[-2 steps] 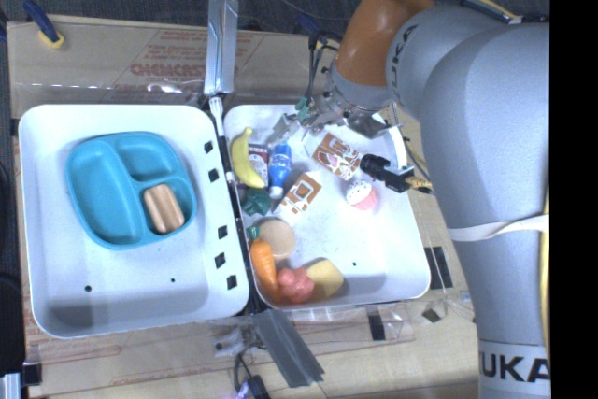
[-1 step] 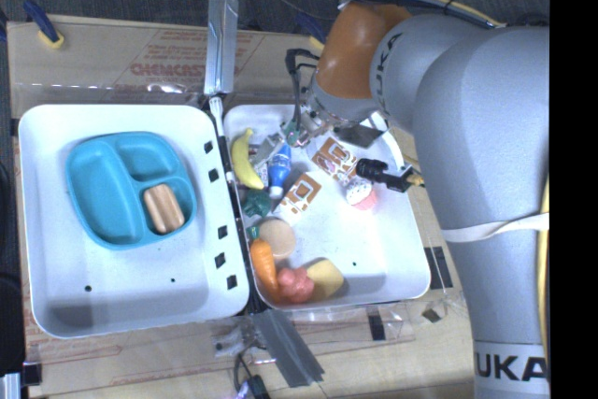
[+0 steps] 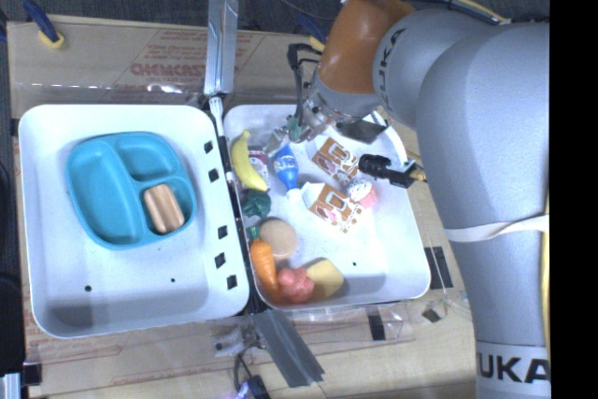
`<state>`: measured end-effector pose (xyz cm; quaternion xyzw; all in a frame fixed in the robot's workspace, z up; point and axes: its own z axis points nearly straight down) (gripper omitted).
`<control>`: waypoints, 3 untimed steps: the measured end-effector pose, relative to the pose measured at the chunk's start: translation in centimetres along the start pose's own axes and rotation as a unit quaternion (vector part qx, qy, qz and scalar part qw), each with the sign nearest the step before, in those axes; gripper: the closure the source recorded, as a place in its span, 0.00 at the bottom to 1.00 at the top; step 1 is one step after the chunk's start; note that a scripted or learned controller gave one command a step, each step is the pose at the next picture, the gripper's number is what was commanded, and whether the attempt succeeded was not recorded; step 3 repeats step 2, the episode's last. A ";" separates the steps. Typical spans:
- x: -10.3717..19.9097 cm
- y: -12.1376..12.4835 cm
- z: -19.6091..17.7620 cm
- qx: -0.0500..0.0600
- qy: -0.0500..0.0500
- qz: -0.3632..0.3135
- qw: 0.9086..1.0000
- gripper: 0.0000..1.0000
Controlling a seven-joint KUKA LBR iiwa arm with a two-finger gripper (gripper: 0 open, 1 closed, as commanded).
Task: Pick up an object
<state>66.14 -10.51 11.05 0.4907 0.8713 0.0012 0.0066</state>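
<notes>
**Arm low over the crowded right bin**

Gripper down at the far left corner of the right bin, beside a banana and a small blue-and-white bottle (grip state impossible to tell from here). Nearer: patterned cartons, a carrot. In the left bin, a blue divided plate bearing a bread roll.

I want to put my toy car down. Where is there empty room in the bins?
The left bin has bare floor below the blue plate, toward its near edge. In the right bin, a bare strip runs along the lower right. Its left side is crowded: banana, carrot and other toys sit packed together.
</notes>
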 end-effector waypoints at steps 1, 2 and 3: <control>7.0 4.1 -9.3 0.002 0.004 0.096 0.995 1.00; 10.0 3.3 -8.1 0.008 0.006 0.154 0.988 1.00; 10.0 3.3 -8.1 0.008 0.006 0.154 0.988 1.00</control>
